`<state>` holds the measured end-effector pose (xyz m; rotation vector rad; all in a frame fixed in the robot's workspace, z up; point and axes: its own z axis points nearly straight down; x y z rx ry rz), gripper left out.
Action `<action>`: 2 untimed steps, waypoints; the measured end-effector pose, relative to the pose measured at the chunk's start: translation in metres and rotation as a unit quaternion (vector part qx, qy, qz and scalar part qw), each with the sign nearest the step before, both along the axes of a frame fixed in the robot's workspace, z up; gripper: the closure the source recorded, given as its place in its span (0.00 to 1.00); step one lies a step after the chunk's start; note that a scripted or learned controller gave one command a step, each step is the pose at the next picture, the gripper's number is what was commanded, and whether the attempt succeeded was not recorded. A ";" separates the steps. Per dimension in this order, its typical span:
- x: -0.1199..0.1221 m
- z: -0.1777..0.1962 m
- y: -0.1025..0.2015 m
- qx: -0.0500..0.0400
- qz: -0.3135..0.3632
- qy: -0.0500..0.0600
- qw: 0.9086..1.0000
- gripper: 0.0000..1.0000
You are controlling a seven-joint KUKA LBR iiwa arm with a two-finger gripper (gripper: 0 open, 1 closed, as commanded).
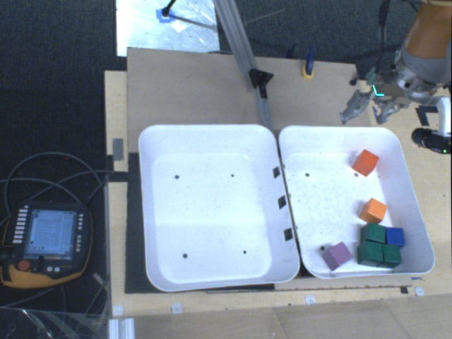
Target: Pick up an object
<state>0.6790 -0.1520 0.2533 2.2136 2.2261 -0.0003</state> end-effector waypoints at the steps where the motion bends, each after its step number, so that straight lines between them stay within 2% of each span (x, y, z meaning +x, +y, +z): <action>1: 0.010 -0.051 -0.002 0.000 0.000 0.001 1.000 0.00; 2: 0.010 -0.103 -0.013 0.000 -0.002 0.002 1.000 0.00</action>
